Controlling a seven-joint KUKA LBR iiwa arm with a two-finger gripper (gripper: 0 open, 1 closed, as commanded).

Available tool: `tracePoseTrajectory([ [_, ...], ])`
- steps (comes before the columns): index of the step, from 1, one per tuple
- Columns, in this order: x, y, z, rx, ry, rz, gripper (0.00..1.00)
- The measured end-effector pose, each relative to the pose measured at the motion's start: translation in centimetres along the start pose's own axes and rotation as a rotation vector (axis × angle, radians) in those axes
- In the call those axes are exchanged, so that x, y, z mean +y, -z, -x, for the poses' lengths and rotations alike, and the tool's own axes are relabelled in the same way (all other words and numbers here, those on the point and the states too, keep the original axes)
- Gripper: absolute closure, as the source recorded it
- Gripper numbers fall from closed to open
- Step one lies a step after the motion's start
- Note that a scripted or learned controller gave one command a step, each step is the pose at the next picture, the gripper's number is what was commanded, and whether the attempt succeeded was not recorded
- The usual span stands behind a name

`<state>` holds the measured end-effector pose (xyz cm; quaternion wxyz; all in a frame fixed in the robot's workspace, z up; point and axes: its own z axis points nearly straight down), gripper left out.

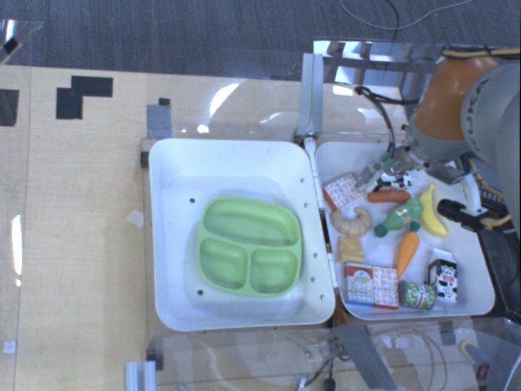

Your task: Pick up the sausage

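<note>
In the camera view, two shallow white bins are seen side by side on the bench. In the left bin [171,218] a green divided plate [249,246] with three compartments is laid flat near the middle. The right bin [480,300] is crowded with toy food.

The sausage [389,195], reddish brown and lying roughly level, is found in the upper middle of the right bin, just above the green bottle [399,217] and to the right of a red-and-white carton [343,191]. A croissant [351,221] is placed below that carton, with a banana [431,211] to the right of the bottle and a carrot [406,253] beneath it. Along the bin's lower edge a printed box [372,287], a green can [418,295] and a small milk carton [444,278] are lined up.

The gripper [392,172] is lowered from the right directly over the sausage, close to or touching its upper side. How far it is open, and whether the sausage is held, cannot be told.
</note>
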<state>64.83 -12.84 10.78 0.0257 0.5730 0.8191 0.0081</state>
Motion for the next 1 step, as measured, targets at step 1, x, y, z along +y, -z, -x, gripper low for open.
tracePoseTrajectory([
  [1,0.11,-0.05,0.26,0.007,-0.022,-0.001,0.0],
])
